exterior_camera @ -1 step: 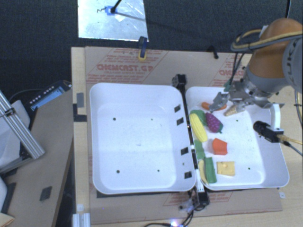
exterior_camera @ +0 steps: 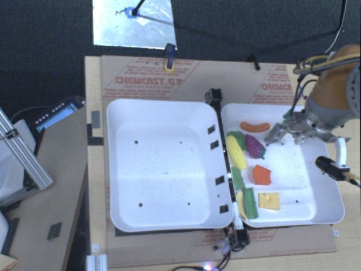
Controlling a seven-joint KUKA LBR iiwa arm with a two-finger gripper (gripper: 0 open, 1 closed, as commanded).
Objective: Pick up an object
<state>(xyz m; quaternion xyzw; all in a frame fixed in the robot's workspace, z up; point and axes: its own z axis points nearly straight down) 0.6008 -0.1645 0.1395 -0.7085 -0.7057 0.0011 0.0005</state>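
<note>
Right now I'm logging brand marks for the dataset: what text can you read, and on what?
"CHEMCAST GP" in red, on the brown board under the bins, left of the yellow clamp.
The same red print near the board's right rear corner and along its front edge: too blurred to read.
</note>
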